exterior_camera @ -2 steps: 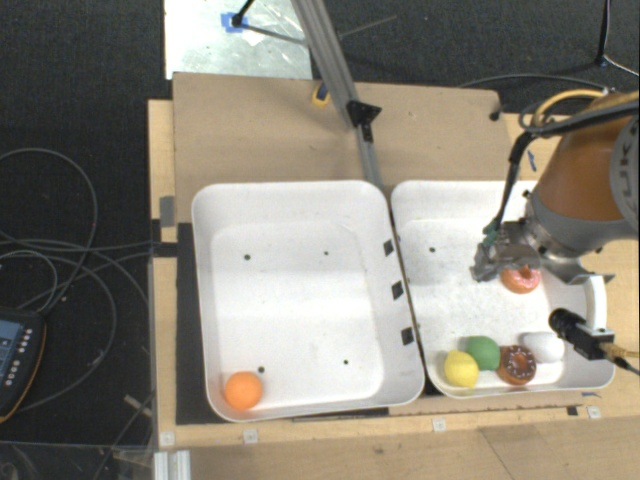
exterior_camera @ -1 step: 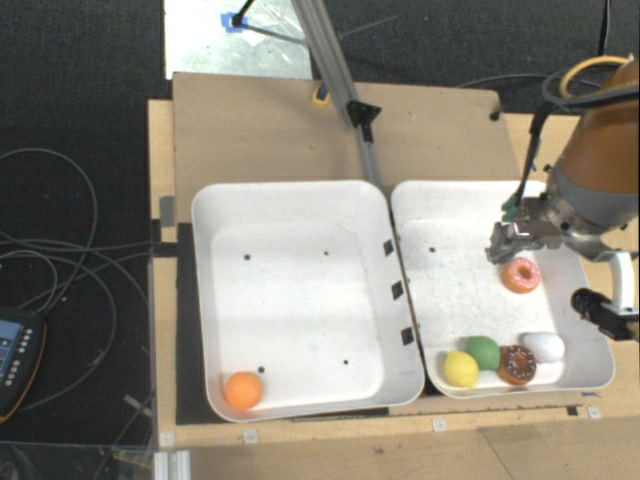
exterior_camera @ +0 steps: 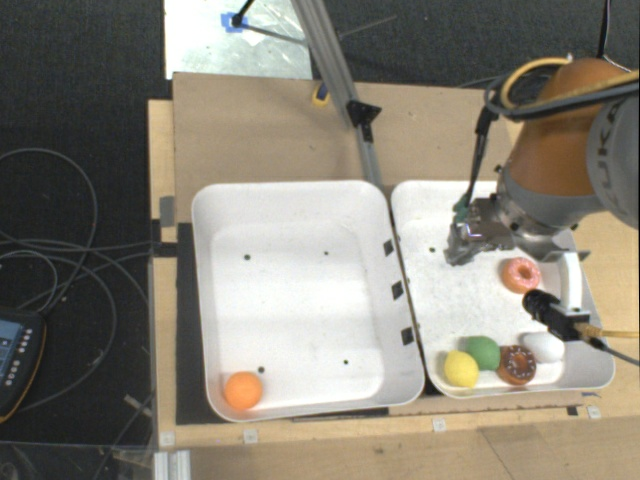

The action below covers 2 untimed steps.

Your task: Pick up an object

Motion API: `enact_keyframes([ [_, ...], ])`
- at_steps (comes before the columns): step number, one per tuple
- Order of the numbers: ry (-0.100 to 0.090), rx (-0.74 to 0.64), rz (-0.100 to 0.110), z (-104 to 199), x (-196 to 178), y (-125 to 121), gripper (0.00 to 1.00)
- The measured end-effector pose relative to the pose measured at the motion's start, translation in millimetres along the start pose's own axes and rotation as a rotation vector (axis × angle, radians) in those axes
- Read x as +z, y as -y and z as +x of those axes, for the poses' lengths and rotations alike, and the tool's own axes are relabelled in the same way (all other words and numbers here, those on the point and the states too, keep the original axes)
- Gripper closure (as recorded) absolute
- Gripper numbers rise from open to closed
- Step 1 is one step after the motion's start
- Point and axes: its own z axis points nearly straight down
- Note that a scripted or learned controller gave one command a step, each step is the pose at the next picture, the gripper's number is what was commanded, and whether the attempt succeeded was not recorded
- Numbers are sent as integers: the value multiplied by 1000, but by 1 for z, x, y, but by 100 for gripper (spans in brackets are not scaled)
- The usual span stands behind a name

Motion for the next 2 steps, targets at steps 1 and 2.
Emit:
enact_keyframes([
  [1,0,0,-1,57,11,-14,100],
  [2,0,0,-1,111,21,-23,100],
])
